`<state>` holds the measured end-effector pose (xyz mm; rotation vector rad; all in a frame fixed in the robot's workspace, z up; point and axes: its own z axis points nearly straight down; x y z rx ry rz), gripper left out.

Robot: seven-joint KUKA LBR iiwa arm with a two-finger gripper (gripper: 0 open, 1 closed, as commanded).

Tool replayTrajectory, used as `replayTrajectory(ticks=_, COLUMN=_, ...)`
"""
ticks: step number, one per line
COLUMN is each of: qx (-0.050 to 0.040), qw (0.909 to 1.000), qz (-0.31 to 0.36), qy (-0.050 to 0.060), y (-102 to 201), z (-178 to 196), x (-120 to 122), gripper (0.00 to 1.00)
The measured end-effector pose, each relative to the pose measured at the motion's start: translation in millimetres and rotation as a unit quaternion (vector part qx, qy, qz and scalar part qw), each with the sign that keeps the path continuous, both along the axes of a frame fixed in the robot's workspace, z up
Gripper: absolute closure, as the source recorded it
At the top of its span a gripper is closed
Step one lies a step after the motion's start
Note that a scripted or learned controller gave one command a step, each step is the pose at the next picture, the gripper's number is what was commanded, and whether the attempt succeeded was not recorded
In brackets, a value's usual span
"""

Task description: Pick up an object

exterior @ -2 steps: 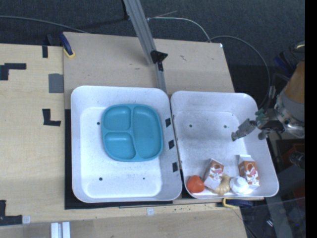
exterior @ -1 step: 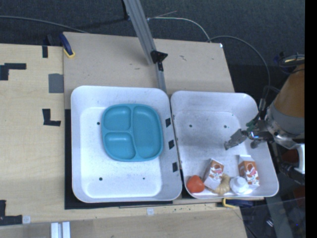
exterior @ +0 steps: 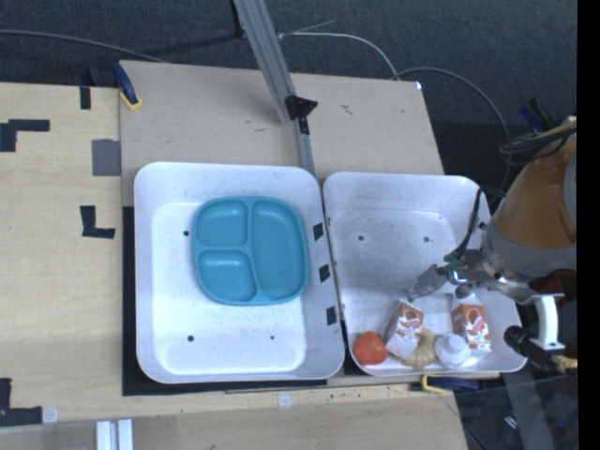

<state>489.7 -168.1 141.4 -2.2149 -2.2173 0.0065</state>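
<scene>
Several small items lie along the front edge of the right bin [exterior: 394, 204]: a red round fruit [exterior: 370, 348], a red-and-white carton [exterior: 406, 326], a second carton [exterior: 471, 326], a beige piece [exterior: 427, 350] and a white capped item [exterior: 455, 351]. My gripper [exterior: 443, 287] hovers just behind the two cartons, reaching in from the right. Its fingers stand spread, open, with nothing between them. The grey arm with its orange band [exterior: 539, 204] rises at the right edge.
The left bin [exterior: 159, 251] holds a blue divided plate [exterior: 251, 249]. A metal post [exterior: 267, 45] slants down to the ridge between the bins. Cables run across the dark floor behind the bench.
</scene>
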Motion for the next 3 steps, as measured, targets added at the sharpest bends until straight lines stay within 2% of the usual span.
replayTrajectory(ticks=1, qx=-0.0003, qw=1.0000, qz=0.001, qy=-0.002, y=0, z=13, x=2, gripper=1.00)
replayTrajectory(ticks=3, qx=-0.0021, qw=1.0000, qz=0.001, qy=-0.006, y=7, z=121, x=10, gripper=1.00)
